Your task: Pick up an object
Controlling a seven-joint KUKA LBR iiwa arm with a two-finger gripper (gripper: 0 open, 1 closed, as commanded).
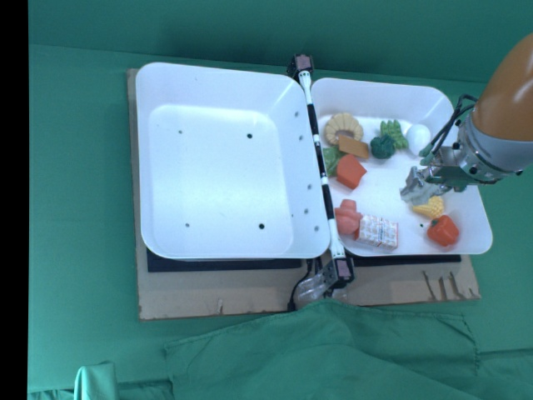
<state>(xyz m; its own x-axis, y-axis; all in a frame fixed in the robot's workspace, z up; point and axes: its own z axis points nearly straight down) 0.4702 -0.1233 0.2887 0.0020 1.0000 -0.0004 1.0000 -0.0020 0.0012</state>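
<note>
Fingers point(414, 187) apparently empty, spread unclear, low over the right bin point(466, 238). Gripper point(419, 192) just above a yellow corn piece point(429, 209), beside a red pepper point(443, 231). Left bin point(158, 82) alongside.

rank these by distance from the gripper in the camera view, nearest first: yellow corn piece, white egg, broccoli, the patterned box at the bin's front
Measured from the gripper, in the right bin:
1. Yellow corn piece, just below and right of it.
2. White egg, up toward the bin's back edge.
3. Broccoli and patterned box: too close to call, broccoli up-left, box down-left near the front rim.
</note>
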